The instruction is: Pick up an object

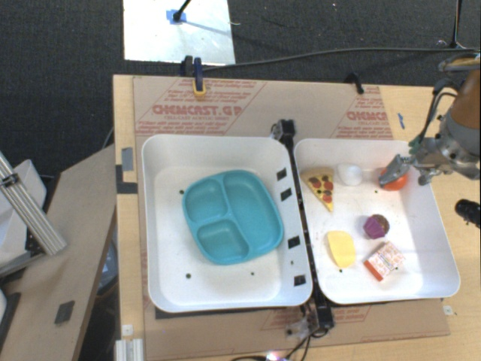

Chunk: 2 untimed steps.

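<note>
**At the right bin's far corner: tool down on an orange object**

Over the far right corner of the right bin (pixel 432 201), the tool (pixel 396 173) sits low against a small orange object (pixel 395 179). Whether its grip is wide, narrow or closed on that piece I cannot tell; the metal blurs into the orange.

This looks like the grasp step, with the lift not yet made. Next, the grip needs to be firm on the orange object before a straight rise clear of the bin wall.

Nearby lie a white ball (pixel 349 174) and a pizza slice (pixel 322 187), both apart from the tool. A purple piece (pixel 376 226), a yellow piece (pixel 341 248) and a red-and-white packet (pixel 384 261) lie nearer the front. The left bin (pixel 165 201) holds a teal divided tray (pixel 232 216). Only the close bin wall seems a hindrance.
</note>
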{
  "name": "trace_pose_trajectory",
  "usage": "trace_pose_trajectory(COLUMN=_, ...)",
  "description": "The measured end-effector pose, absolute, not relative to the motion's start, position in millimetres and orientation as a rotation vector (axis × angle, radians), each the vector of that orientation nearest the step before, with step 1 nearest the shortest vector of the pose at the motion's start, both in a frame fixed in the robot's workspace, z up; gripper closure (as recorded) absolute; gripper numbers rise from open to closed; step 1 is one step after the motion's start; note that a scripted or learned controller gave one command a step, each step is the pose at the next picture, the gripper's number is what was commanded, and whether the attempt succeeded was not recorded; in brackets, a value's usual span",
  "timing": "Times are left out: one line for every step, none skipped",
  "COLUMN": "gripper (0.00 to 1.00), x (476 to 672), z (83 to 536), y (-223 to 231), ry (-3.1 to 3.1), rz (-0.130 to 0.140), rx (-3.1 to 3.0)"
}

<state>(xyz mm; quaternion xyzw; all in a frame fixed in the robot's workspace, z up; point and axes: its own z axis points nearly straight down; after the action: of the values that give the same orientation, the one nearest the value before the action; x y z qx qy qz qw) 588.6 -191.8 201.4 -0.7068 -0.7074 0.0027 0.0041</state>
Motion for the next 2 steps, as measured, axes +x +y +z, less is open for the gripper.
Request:
trace_pose_trajectory(gripper=0.00, x=591.5, z=208, y=-191, ry=-2.226, rz=-0.001, rx=-2.218)
trace_pose_trajectory(gripper=0.00, x=591.7, z=147, y=-197, ry=-2.222, rz=0.002, rx=-2.219)
